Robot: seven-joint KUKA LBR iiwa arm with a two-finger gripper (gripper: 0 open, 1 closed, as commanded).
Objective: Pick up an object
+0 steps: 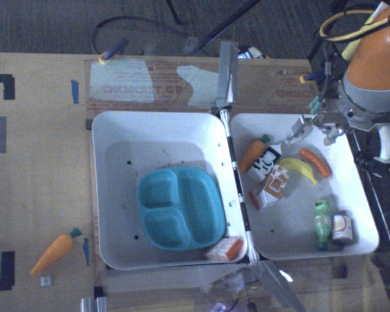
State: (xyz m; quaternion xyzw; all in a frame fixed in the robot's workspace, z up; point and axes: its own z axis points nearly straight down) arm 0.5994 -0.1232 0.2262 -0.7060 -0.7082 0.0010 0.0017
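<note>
On the worktop (39, 174), two shallow white bins sit side by side, and the left bin (110, 135) serves as the landmark. Inside it, toward its near right part, lies a blue divided plate (181, 208) with three compartments, and a small orange-and-white carton (225, 249) lies in the bin's near right corner, touching the plate's edge. Just right of the left bin, sharing the middle divider, is the right bin (361, 239), which holds the rest of the loose things. Closest to the divider is a toy carrot (253, 155), slanted, with a black-and-white carton (265, 164) touching it and an orange-and-white carton (273, 186) just below that. Farther right lie a yellow banana (300, 169) and an orange-red sausage-shaped piece (316, 162) beside it. Near the right bin's near right corner are a green bottle (322, 222) and a small can (341, 228), side by side. The grey arm with its orange band (374, 64) comes in over the far right corner of the right bin, and the gripper (315, 130) hangs above the bin's far part, near the banana and the sausage-shaped piece; its fingers appear spread apart with nothing between them. Outside and left of the left bin, a second toy carrot (52, 253) lies on the bare worktop.
</note>
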